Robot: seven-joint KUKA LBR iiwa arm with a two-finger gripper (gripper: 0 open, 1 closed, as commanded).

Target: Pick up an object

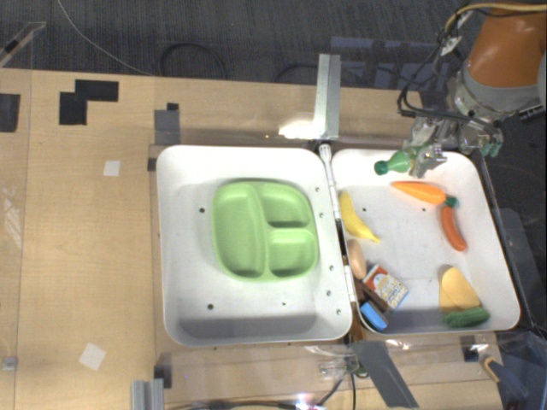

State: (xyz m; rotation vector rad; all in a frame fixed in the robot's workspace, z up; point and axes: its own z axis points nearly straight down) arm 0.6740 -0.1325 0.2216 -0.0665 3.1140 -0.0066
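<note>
Two shallow white bins (171,229) on a wooden bench (77,254), pincer (425,156) over right bin's far edge pinching a small green plastic bottle (395,165), printed carton (386,287) lettering unreadable.

Setting, seen from above. A pale wooden bench top (77,254) fills the left and middle of the view. Its surface carries black rectangular markings (85,99) near the upper left and 2 small pale squares (112,168), 1 higher and 1 lower. Beyond the bench's far edge lies dark grey ribbed carpet (214,15), crossed by a thin pale cable (85,32) and a dark looped cable (201,58). A grey metal upright (328,96) stands at the far edge. Light is even, with a bright glare patch (299,129) beside the upright.
</note>
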